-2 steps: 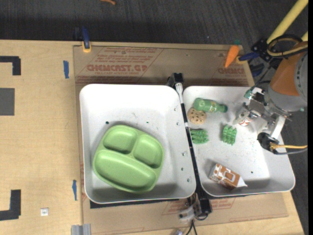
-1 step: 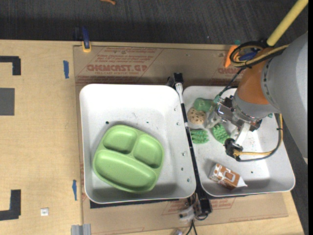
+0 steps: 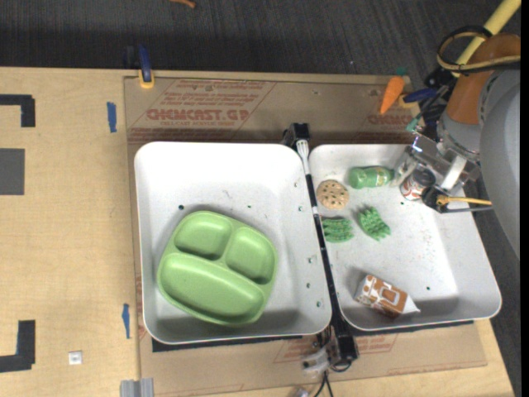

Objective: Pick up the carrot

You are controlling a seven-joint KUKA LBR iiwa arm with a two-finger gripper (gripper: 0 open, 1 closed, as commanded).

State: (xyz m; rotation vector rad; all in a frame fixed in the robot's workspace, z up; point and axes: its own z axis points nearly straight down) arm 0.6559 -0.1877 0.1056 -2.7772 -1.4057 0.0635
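Step in hand: while the carrot [image 3: 392, 94] lies outside both bins, on the brown board behind the right bin [image 3: 463, 255], the gripper [image 3: 421, 176] sits low over that bin's back right corner, so by my reading the approach to the carrot is not yet made.
Carrot: small, orange with a green tip, tilted, just beyond the right bin's back rim and beside a blue clamp [image 3: 421, 95]; nothing touches it.
Gripper: a metal head at the end of the grey arm [image 3: 496, 131], close to a small red-and-white item [image 3: 411, 188] and near the green pickle-like piece [image 3: 369, 176].
Jaws: I cannot tell whether they stand apart or together; the head is too small and cluttered to read, and nothing can be seen clamped between them.
Other contents: a round biscuit [image 3: 332, 193], two green leafy pieces [image 3: 355, 225] and a brown-and-white packet [image 3: 381, 294] lie in the right bin; a green divided plate [image 3: 216, 265] lies in the left bin [image 3: 165, 172].
Next move calls for: lifting clear of the rim, travelling back over the board, and coming down across the carrot's narrow body.
Risk: the clamp and cables crowd the carrot.
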